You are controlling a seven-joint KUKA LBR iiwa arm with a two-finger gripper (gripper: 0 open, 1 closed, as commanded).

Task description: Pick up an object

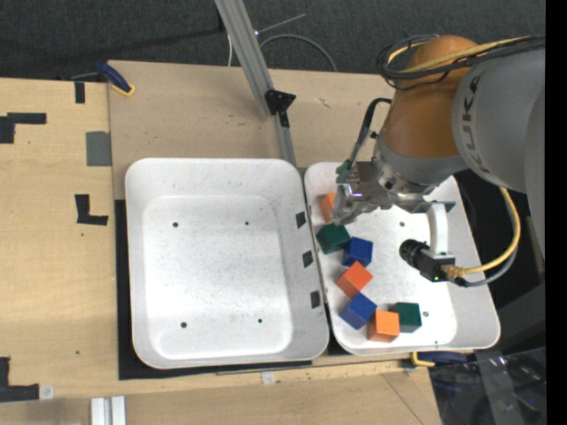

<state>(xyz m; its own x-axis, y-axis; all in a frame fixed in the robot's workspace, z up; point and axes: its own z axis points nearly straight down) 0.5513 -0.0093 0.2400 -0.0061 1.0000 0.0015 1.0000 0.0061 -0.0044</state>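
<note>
Your tool (347, 204) hangs low over the right shallow white plastic bin (474, 312), beside a small orange block (327, 204) and dark green cube (333, 237). Its opening can't be told. Centre on one block, clear of neighbours, before closing.

One fixed camera looks down at a slant on both bins (142, 184)
</note>
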